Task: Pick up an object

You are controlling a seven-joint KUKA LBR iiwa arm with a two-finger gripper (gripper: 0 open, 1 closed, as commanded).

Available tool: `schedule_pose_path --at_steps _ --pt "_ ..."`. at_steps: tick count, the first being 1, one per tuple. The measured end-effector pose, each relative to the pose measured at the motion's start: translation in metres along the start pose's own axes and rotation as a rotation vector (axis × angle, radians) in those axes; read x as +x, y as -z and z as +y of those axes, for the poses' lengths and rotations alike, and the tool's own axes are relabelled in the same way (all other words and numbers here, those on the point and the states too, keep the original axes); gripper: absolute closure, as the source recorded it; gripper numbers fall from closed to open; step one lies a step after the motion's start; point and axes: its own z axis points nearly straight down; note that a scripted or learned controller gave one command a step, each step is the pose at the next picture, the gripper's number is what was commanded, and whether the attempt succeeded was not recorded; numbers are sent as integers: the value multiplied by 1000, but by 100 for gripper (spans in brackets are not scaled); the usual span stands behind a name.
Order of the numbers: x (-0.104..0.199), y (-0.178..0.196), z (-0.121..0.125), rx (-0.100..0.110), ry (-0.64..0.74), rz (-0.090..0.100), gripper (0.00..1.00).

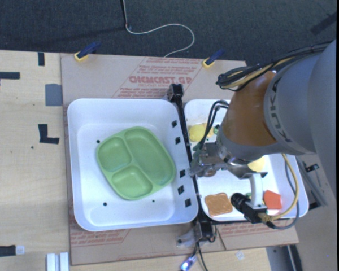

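The arm reaches in from the right and hangs low over the right bin [296, 205], its orange band and grey wrist covering most of that bin. My gripper [206, 165] sits at the bin's left side near the divider, seen from above. A yellow object [196, 132] lies just beyond it at the bin's far left. A brown toast-like piece [217, 204] rests at the near edge. An orange-red block [272, 199] lies near the front right. Another yellow piece [260, 163] peeks out from under the wrist.
The left bin [82, 123] holds a green divided plate [135, 162] lying flat in its middle. A black divider [183, 145] with clips runs between the bins. Cables loop around the wrist near the right bin's front edge. Cardboard underlies both bins.
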Motion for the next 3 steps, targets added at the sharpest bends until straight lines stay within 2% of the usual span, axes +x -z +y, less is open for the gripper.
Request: schedule_pose_path --at_steps 1,2,3 --pt "42 87 0 -1 -7 -2 100" --pt "-2 242 1 -11 -16 -5 100" --pt "60 265 0 4 -7 -4 100"
